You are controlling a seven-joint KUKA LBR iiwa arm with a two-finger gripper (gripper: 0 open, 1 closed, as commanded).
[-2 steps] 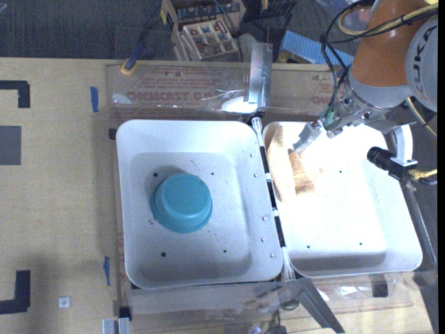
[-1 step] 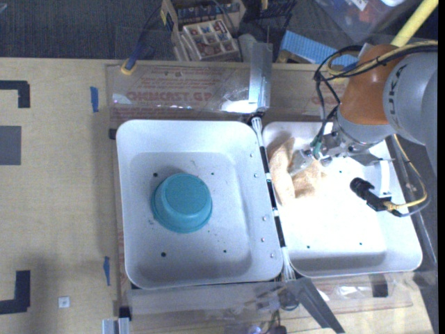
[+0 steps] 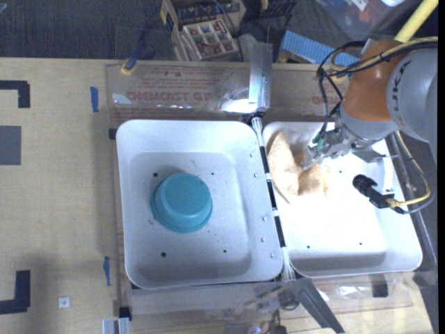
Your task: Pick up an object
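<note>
- My jaws (image 3: 321, 147) sit over the tan lump (image 3: 297, 169) in the right bin (image 3: 389, 256); can't tell their state.
- Blue bowl (image 3: 182, 202) in left bin (image 3: 139, 152), well apart from the lump.

My arm (image 3: 410, 89) runs out past the right edge. Glare washes out the right bin (image 3: 348, 249), so the pale tan object (image 3: 295, 169) in it blurs at its edges and I cannot name it. My wrist covers my jaws, hiding their gap.
</note>
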